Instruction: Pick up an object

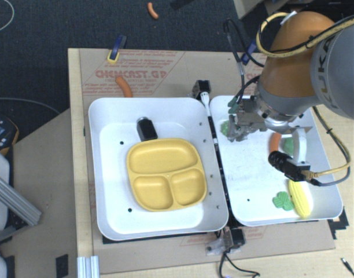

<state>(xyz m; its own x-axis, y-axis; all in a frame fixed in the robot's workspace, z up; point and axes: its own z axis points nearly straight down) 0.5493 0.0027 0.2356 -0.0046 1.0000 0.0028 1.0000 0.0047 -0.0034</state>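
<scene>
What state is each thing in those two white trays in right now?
Yellow divided plate: flat, upright, in the left bin.
Black object: lying at the plate's far edge.
Corn cob: lying in the right bin.
Green toy: beside the corn.
Gripper: low over the right bin.

Dark carpet floor [61, 16] surrounds a pale cardboard-topped bench [159, 68]

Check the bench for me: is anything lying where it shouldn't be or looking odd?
Yes. An orange carrot-like piece lies on the cardboard beyond the left bin, outside both bins, and a second orange piece sits further off on the dark floor. A blue-and-yellow item rests at the cardboard's far edge. The yellow divided plate looks undamaged.
</scene>
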